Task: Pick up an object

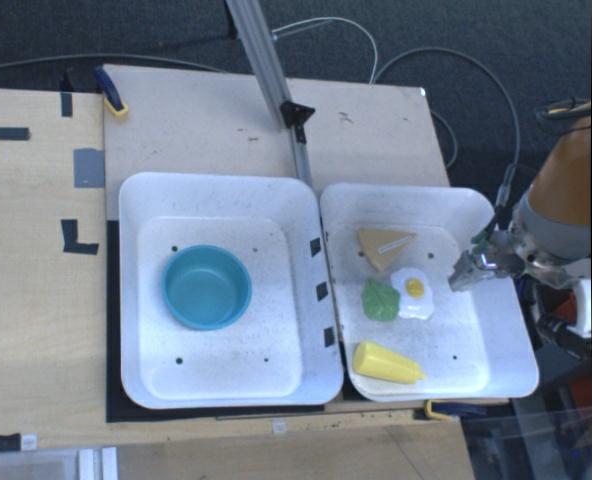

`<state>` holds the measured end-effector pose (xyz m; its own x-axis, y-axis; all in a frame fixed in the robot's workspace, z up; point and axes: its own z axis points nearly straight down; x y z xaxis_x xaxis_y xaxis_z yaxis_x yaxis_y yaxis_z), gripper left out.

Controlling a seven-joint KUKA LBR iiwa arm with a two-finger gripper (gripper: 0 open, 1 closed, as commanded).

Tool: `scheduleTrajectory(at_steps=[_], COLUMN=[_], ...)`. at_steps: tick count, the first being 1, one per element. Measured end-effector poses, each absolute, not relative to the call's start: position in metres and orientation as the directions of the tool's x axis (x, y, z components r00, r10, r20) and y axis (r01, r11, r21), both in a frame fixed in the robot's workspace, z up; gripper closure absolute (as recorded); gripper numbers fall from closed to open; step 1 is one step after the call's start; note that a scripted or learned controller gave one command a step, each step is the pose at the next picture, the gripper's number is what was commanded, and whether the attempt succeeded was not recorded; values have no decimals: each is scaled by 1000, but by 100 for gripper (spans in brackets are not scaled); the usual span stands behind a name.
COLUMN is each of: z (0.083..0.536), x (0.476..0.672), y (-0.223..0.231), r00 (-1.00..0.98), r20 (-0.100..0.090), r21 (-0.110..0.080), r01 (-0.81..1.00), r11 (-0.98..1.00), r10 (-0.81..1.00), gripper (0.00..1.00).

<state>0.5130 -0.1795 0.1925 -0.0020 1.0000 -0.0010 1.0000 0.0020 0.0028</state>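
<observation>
End effector (468, 270) nr fried egg (414, 295).

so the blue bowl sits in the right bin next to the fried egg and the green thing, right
Not quite. The camera view shows the blue bowl by itself in the left bin. The fried egg and the green thing do lie side by side, but in the right bin.

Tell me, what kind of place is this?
Probably a robot testing lab. A robot arm reaches over two white bins on a bench, with toy food like a fried egg, and cables trail across the floor.
</observation>
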Motion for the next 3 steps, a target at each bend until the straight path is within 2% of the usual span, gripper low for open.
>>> scheduleTrajectory(at_steps=[1, 2, 3], z=[216, 208, 220], x=[514, 520, 528], y=[-179, -130, -75], r00=[-2, -6, -8], r20=[0, 2, 2], r21=[1, -2, -1], r01=[1000, 1000, 1000], r11=[2, 6, 8], r10=[1000, 1000, 1000], gripper=[100, 100, 100])
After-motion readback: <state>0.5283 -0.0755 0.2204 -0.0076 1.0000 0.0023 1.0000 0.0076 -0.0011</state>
